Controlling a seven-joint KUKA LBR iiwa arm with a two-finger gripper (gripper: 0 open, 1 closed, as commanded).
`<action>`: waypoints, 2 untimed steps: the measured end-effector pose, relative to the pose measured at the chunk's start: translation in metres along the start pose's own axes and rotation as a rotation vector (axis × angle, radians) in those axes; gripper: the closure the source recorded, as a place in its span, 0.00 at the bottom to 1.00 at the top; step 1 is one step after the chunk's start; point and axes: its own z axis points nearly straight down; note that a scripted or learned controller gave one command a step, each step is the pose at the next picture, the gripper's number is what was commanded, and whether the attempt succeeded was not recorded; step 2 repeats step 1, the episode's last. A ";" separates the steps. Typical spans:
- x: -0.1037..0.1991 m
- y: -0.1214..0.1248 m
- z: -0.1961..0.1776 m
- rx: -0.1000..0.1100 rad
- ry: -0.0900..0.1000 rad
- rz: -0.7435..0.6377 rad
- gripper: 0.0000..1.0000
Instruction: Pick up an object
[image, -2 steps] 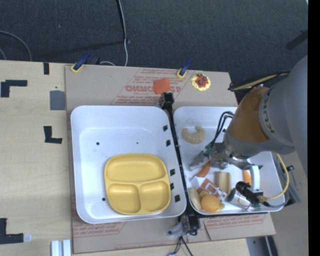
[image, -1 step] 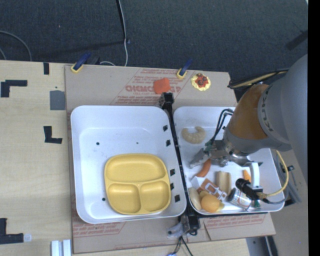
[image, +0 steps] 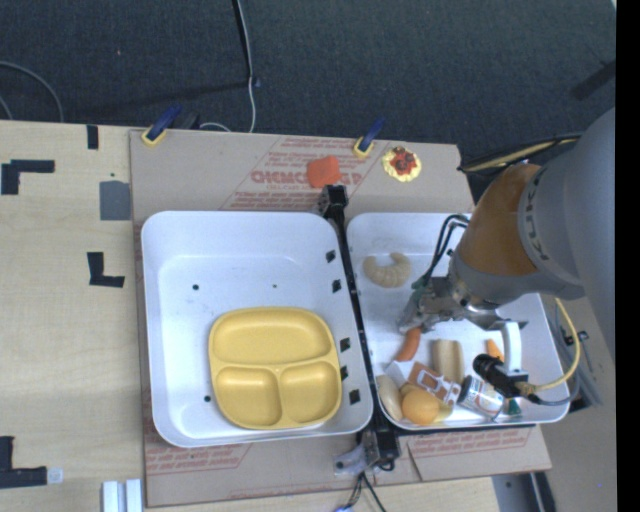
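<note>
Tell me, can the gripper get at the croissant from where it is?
Probably yes. The croissant lies alone in the right bin, nothing on it, with the gripper just beside it.

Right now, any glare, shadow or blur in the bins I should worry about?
Camera view: lighting is even and soft; the white right bin shows no blown-out glare. The arm's wrist casts only a faint shadow around the gripper. The croissant and the yellow tray read sharp enough; the small items at the bin's front edge are low-resolution and hard to identify.
</note>
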 end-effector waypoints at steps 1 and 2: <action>0.065 -0.014 -0.123 -0.013 -0.005 -0.007 1.00; 0.065 -0.014 -0.123 -0.013 -0.005 -0.007 1.00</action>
